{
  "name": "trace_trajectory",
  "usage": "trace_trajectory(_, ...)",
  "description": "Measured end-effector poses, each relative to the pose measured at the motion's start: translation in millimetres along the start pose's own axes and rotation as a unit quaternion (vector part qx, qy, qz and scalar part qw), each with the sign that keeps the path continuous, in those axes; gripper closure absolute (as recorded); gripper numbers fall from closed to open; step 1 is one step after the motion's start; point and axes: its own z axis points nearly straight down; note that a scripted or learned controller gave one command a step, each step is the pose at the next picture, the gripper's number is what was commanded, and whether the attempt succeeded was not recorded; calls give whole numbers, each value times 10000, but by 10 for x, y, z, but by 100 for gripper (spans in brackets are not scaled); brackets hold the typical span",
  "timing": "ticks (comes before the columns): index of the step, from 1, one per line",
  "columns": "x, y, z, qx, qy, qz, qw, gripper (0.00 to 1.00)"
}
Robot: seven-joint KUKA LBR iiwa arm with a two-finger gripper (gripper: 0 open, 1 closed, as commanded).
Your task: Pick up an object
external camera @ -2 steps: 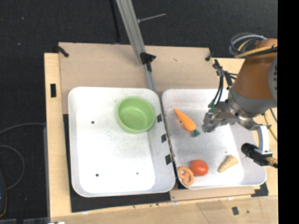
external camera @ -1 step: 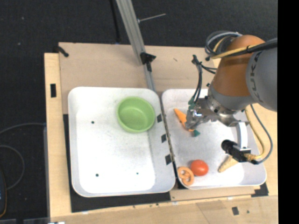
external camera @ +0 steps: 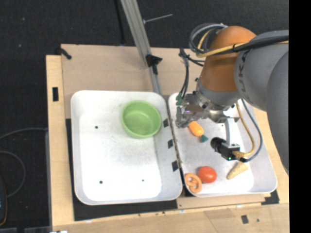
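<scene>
Poised at small orange carrot-shaped toy (external camera: 196, 128) in right white bin (external camera: 262, 178); end effector (external camera: 185, 114) finger state untellable. Centre over toy, descend straight.

Arm (external camera: 262, 67): grey, orange band, enters from frame right, bent down toward centre. Gripper (external camera: 183, 116): right of centre, pointing down-left; finger state unclear.

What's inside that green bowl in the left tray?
Nothing that I can see: the green bowl shows only its bare green inside. It sits upright in the left bin. Whatever part of the bin lies beneath the bowl is covered.
</scene>
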Motion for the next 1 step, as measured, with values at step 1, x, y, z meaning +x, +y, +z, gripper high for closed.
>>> trace_trajectory(1, 498, 16, -137, 2, 0, 3, 10000, 100)
